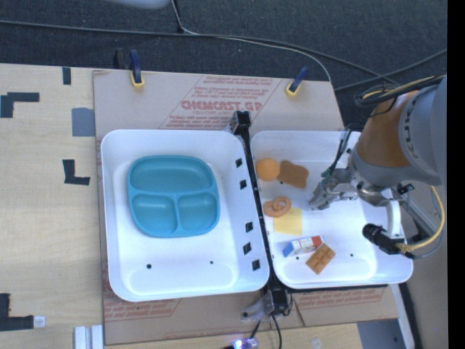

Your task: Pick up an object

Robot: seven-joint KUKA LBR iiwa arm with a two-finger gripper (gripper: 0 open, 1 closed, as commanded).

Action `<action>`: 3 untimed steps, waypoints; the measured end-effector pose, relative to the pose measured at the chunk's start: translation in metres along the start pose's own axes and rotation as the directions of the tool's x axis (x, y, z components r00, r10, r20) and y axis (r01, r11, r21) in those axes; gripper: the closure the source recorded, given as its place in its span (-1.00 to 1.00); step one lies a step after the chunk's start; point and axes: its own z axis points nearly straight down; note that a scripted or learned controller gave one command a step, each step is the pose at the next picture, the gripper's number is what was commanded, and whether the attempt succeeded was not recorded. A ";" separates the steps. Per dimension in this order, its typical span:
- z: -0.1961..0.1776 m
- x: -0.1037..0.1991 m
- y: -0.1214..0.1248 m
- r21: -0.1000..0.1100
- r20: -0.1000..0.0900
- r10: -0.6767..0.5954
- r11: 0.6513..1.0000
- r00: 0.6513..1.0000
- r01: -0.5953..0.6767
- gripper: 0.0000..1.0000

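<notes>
Surveying from largest to smallest, we note first the arm (396, 140), reaching in over the right bin (363, 267). The left bin (116, 267) carries a blue divided plate (174, 195). The right bin holds the candidate items in its left half: a yellow flat piece (288, 222), a brown bread-like piece (293, 174), an orange ball (267, 169), a small white carton with red and blue ends (302, 246), a brown waffle-like piece (320, 259), and a ring-shaped pastry (277, 207).

We judge the step in hand to be the approach: no item is lifted, and all lie on the bin floor. The gripper (325, 195) hangs low over bare bin floor, just right of the pastry and the yellow piece, and apart from both. We see nothing between its fingertips; we cannot tell how wide it stands.

The next move calls for a shift left over one item, then a straight descent and closure on it.
</notes>
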 end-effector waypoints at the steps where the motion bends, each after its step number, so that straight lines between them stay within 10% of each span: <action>1: -0.044 0.004 -0.004 0.002 -0.004 -0.001 1.000 1.000 0.001 1.00; 3: -0.167 0.012 0.002 -0.002 -0.003 -0.001 1.000 1.000 0.001 1.00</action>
